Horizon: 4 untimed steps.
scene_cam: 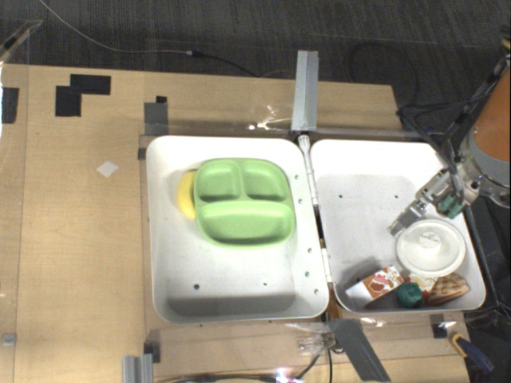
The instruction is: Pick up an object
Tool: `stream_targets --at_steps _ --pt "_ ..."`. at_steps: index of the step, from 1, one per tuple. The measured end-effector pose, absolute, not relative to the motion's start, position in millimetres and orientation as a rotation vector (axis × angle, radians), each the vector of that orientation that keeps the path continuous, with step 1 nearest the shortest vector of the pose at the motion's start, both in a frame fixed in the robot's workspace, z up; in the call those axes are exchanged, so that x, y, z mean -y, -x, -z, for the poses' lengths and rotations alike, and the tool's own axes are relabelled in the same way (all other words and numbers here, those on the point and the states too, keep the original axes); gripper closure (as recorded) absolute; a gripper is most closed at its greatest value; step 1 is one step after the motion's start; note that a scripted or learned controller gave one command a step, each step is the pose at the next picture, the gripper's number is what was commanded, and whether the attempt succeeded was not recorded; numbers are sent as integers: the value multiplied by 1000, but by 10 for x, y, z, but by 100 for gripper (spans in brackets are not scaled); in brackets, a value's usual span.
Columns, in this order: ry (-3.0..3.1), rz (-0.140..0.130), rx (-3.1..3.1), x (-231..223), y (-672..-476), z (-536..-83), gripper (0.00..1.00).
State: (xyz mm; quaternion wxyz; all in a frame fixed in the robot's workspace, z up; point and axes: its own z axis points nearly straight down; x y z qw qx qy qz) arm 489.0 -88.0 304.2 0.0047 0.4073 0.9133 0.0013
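Note:
In the right bin point(359, 174), a white round lidded cup point(430, 247) sits near the right wall. Along the front wall lie a red and white packet point(378, 284), a dark green ball point(409, 295) and a brown flat item point(449, 288). My gripper point(427, 202) reaches in from the right and hangs just above and left of the white cup. In the left bin point(231, 286), a green divided plate point(243, 200) rests on the floor, with a yellow object point(185, 195) partly hidden under its left edge.
A metal divider point(313, 214) runs between the two bins, with a grey post point(305, 90) behind it. The arm's orange band point(491, 130) and dark cables point(447, 118) crowd the right edge. Bare floor fills the right bin's back left.

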Motion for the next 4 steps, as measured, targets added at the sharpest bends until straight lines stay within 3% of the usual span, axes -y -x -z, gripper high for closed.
stream_targets --at_steps 1,2,3,4 --pt "-1276 -4 -2861 880 -4890 -3041 0" --pt "-717 -3 -3053 443 -5074 -1983 0" --pt "-720 -7 -3045 441 -5096 -2099 100" --pt "-889 -4 -3005 461 -5510 -2020 100"
